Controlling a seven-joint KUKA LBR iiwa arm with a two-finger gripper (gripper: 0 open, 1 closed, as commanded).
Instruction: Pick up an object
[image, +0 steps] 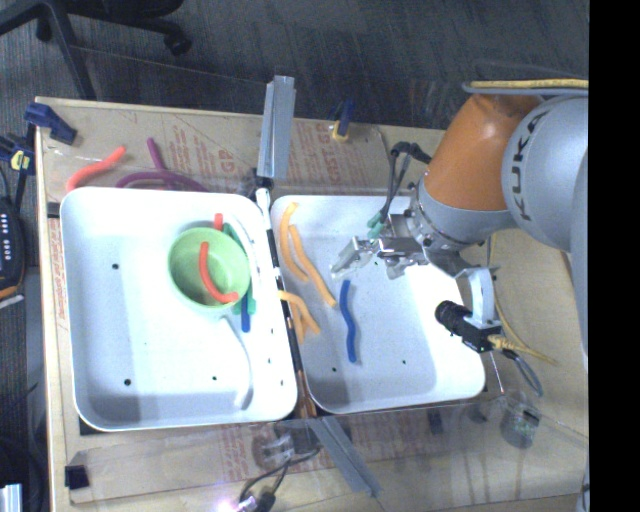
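Blue wavy strip of soft plastic (348, 320): lies flat on the floor of the right-hand white bin (450, 375), long axis running near to far with a slight bend. The two-finger gripper (345, 260) is seen just beyond the strip's far end and a little to its left, above the bin floor; nothing is seen between the jaws, and whether they stand apart or together cannot be told at this size. Orange curved strips (297, 258) lie just left of the gripper. A short move toward the near side is judged necessary, with the jaws set across the strip's width.
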